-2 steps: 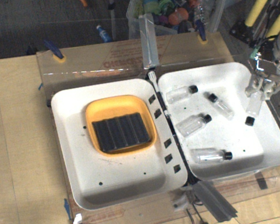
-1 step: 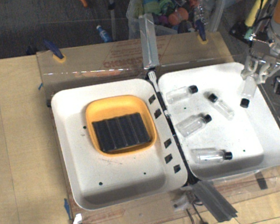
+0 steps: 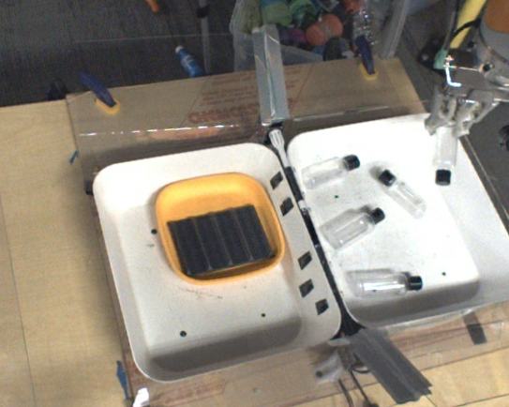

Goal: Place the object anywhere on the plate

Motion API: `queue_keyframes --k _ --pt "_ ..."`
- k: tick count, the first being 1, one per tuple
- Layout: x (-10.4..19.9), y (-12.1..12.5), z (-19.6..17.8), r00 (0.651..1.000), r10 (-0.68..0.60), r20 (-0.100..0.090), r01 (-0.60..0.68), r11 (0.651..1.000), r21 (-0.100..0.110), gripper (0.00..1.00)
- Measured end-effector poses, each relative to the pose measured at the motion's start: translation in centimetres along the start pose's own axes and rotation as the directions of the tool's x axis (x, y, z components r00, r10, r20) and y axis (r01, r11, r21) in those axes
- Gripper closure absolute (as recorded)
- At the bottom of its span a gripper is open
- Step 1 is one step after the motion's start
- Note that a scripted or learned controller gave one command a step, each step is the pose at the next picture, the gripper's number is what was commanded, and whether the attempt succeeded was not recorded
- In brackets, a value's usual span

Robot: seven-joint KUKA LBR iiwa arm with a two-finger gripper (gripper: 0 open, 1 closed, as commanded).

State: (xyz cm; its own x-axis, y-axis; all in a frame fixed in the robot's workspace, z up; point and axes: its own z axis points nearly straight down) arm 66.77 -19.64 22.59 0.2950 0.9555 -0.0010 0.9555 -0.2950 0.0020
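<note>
My gripper hangs over the right bin's far right edge. It is shut on the top of a clear vial, which dangles upright with its black cap at the bottom, just above the bin's rim. An orange plate with a dark ribbed insert lies in the middle of the left bin, well to the left of the gripper.
Several more clear vials with black caps lie flat in the right bin, among them one at the back, one in the middle and one near the front. A raised divider separates the bins.
</note>
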Motion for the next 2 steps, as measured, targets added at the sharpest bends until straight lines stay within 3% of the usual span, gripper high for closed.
queue_keyframes --k 1,2 --pt "0.7 -0.2 -3.7 0.966 -0.258 0.001 0.258 0.966 -0.002 1.0" --pt "-0.8 0.3 -9.1 0.888 -0.459 0.002 0.459 0.888 -0.003 1.0"
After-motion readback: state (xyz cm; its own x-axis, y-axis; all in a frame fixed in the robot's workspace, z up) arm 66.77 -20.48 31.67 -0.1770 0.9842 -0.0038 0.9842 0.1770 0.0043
